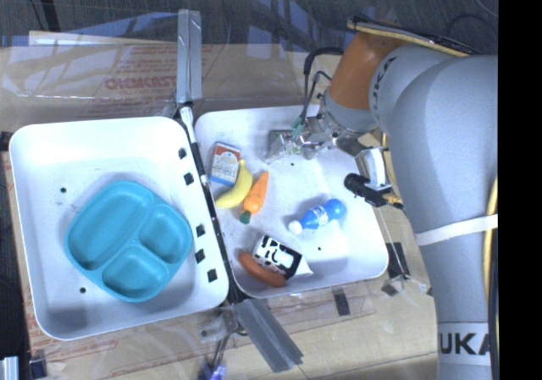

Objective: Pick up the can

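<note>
- Your gripper (286,143) sits low over the far part of the right bin (364,264), near its back wall, reaching in from the right side of the camera view.
- Claw state: you cannot tell from this view. The metal parts at the tip blur together against the white floor, and nothing can be confirmed held there.
- The can: the likeliest candidate is the small red-and-white printed container (224,163) lying at the left side of the right bin, touching the top end of the banana (235,190). Its shape is hard to read, so treat that identification as a judgement.
- That container rests on the bin floor, apart from the gripper and to its left. It has not been lifted.
- Other contents of the right bin: a carrot (255,192) beside the banana, a blue bottle (319,216) near the middle, a black-and-white carton (277,256) at the near edge with a sausage-like item (257,270) against it.
- The left bin (51,158) holds a blue divided tray (129,239).
- Progress, as judged: the pick is not done. You have yet to align over the can, close on it and raise it.
- Risk to note: the banana crowds one side of the can.
</note>
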You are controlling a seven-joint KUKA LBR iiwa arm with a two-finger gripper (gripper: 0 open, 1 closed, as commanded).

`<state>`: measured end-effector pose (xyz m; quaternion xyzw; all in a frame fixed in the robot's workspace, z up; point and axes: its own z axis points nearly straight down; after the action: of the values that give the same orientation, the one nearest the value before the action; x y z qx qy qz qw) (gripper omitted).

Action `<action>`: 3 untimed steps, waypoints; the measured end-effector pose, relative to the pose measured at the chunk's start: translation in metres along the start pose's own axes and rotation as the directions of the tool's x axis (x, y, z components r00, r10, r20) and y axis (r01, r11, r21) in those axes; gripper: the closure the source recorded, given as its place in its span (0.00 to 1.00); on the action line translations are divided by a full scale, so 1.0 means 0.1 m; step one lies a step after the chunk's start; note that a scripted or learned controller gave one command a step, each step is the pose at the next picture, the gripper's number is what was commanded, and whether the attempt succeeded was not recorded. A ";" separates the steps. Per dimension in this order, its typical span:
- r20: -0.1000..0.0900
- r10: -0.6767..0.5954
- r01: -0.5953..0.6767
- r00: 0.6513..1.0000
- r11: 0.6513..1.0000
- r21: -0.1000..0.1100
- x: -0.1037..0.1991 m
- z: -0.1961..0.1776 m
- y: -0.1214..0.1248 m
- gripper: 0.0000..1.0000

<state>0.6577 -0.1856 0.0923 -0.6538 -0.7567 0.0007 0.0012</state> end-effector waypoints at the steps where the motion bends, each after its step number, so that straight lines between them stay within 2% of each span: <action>1: 0.000 0.000 0.000 1.000 1.000 0.000 0.00 0.00 0.00 0.00; 3: 0.000 0.000 0.000 1.000 1.000 0.000 0.00 0.00 0.00 0.00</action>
<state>0.6577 -0.1858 0.0923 -0.6538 -0.7566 0.0007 0.0012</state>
